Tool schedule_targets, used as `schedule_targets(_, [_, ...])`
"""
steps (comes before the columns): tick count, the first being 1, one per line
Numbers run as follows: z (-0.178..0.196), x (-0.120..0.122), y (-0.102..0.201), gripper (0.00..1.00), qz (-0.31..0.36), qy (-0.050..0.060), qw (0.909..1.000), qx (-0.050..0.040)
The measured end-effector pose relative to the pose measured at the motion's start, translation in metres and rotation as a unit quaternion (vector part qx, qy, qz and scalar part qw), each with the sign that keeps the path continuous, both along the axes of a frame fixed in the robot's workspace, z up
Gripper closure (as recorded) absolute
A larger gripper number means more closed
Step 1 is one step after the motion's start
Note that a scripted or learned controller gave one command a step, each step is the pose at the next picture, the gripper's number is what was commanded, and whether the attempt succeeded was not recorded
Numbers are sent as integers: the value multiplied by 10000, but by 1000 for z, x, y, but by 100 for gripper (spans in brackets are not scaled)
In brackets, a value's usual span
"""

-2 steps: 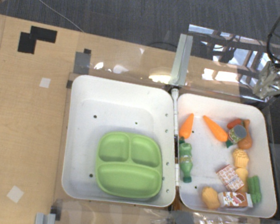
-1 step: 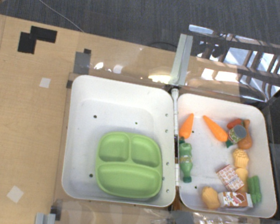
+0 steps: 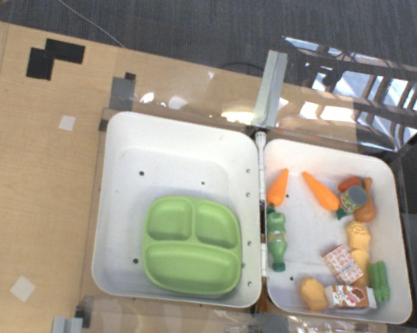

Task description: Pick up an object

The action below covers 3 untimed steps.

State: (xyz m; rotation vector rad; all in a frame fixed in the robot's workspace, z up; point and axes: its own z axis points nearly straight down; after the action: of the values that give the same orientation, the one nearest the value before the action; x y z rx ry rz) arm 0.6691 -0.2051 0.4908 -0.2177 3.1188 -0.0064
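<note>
camera view has the left bin point(image 3: 111, 186) holding a green divided plate point(image 3: 193, 246), and the right bin point(image 3: 401, 286) crowded with toy food. for a clean pick, the lone orange carrot point(image 3: 320, 190) looks easiest: come straight down, fingers across its width. tool state: cannot tell.
</note>
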Motion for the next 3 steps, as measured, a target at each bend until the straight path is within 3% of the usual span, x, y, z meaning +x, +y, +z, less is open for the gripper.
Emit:
schedule_targets(2, [-1,0,0,100,-435,6,9991,12])
schedule_targets(3, [14,1,1,100,-422,-63,9991,4])
